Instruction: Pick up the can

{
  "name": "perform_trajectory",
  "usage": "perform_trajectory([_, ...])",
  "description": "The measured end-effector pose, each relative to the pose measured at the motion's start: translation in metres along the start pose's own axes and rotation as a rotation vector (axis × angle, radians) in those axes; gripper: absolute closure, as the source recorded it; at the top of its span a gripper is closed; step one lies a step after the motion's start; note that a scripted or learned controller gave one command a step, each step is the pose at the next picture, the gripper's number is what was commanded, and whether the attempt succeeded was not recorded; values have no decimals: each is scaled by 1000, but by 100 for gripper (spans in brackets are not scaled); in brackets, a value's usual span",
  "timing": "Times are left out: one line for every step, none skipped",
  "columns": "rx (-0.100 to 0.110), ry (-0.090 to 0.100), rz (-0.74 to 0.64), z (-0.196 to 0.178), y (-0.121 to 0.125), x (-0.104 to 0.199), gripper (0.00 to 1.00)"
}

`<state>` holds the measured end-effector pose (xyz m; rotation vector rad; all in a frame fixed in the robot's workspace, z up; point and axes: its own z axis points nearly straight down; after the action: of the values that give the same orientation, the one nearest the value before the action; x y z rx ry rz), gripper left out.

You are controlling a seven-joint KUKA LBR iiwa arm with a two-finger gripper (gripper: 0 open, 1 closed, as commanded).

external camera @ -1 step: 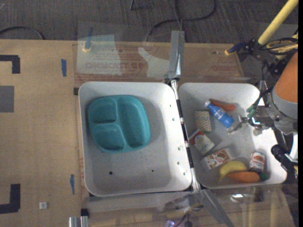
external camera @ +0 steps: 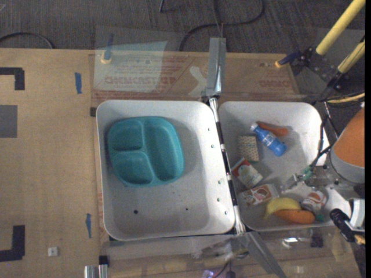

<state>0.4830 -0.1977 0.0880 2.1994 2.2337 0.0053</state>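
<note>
The tool (external camera: 301,180) hangs low over the right bin (external camera: 232,116), near its right wall, with the grey arm (external camera: 351,155) and its orange band coming in from the right edge. I cannot tell how the tool stands, wide or narrow; the metal parts there blur together.

The can (external camera: 315,201) sits just below and a little to the right of the tool, close to the near-right corner of that bin. It looks small, with a red and white label and a pale round end turned up toward the camera, so it seems to stand more or less upright, its long axis pointing up out of the bin; the blur keeps me from being sure. Nothing shows it between the tool's parts.

Right beneath the can lies an orange carrot-like piece (external camera: 295,216), with a banana (external camera: 279,205) touching it on the left. Further left of the tool are a small carton (external camera: 258,194) and a packet (external camera: 247,173). Up and to the left of the tool lies a blue bottle (external camera: 270,140).

Well away to the left, the other bin (external camera: 110,225) holds a teal divided plate (external camera: 145,150). Both bins rest on the desk (external camera: 46,172).
</note>
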Motion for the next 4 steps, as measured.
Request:
perform_trajectory([1, 10, -257, 0, 0, -21, 0])
perform_trajectory([-8, -4, -252, -9, 2, -26, 100])
perform_trajectory([-2, -3, -567, 0, 25, -22, 100])
perform_trajectory([7, 7, -676, -29, -2, 37, 100])
